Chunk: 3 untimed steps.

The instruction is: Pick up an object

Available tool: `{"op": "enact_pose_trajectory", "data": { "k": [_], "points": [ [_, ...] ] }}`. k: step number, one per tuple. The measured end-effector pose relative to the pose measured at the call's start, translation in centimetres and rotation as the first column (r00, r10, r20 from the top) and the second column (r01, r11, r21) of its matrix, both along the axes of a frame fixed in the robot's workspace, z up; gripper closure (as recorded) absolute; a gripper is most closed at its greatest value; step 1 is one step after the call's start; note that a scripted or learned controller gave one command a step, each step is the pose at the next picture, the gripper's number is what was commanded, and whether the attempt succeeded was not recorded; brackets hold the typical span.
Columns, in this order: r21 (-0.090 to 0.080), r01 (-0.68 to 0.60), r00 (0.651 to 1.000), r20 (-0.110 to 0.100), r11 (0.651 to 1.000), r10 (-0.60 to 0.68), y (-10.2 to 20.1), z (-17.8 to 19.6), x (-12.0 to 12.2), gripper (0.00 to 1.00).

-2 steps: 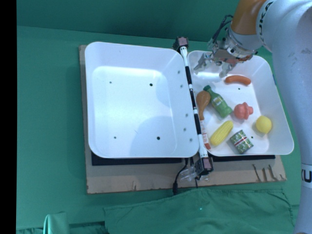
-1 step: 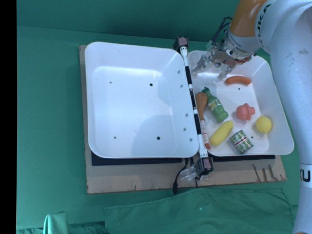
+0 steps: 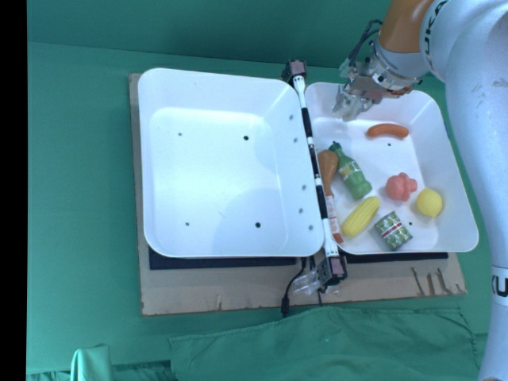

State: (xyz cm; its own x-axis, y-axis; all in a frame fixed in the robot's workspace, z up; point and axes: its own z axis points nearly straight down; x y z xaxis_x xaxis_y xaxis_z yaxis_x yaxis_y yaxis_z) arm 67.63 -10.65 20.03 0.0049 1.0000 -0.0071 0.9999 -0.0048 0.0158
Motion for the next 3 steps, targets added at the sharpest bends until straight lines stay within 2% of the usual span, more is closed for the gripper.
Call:
{"op": "enact_pose_trajectory", "data": {
  "k": [3],
  "points": [
    [0.005,-0.002,1.000,-0.005,1.000,0.002,0.3,14.4,1.3,1.00]
  ]
}}
